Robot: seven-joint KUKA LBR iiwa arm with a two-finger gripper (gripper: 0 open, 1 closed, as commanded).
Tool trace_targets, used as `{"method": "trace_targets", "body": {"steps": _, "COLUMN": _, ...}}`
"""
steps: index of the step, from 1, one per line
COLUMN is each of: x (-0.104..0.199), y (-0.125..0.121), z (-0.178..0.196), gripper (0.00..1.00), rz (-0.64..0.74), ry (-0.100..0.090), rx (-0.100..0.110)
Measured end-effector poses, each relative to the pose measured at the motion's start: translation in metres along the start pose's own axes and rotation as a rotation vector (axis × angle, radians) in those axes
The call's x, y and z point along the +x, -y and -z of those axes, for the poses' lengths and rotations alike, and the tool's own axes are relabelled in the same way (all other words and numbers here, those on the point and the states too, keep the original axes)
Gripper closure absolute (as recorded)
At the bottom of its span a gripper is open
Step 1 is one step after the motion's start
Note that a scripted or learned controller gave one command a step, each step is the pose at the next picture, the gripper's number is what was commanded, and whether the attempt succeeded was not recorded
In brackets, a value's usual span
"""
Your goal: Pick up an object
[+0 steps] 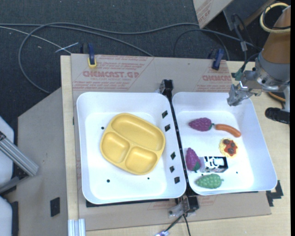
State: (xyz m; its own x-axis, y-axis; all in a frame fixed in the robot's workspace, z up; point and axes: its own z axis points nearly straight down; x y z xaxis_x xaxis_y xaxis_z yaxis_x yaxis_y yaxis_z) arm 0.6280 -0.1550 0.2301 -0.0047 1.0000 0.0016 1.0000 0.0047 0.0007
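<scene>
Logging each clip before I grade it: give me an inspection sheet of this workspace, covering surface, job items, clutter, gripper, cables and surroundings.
Surface: bench board bearing left bin and right bin side by side, divider between them.
Job's things: in the right bin, purple grapes, orange carrot, pizza slice, second purple bunch, black-and-white block, green grapes. None lifted.
Clutter: yellow divided plate in the left bin.
Grippers: gripper over the right bin's far right corner, nothing between its fingers; open or shut unclear.
Cables: loose cables across the dark floor behind the bench.
Surroundings: blue clamps on the board's far edge; cardboard box beyond.
</scene>
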Motion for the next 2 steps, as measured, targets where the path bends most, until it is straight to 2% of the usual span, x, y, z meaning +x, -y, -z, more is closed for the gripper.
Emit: {"method": "trace_targets", "body": {"steps": 2, "x": 0.109, "y": -0.010, "z": -0.019, "gripper": 1.00, "rz": 0.002, "ry": -0.001, "rx": 0.003}}
